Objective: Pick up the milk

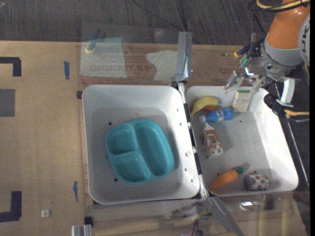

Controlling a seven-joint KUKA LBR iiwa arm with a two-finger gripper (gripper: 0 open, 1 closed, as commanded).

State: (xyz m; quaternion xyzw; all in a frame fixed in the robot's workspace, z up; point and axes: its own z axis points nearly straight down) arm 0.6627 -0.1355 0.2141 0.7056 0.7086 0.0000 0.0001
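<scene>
White-brown milk carton (211, 140) lying flat, lengthwise near-far.

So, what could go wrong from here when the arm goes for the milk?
1. The gripper is over the pale box, not over the milk carton, so it may take the wrong thing.
2. The milk carton sits close to the right bin's left wall, with the blue bottle just beyond it. A grasp there may bump the wall or knock the bottle.
</scene>
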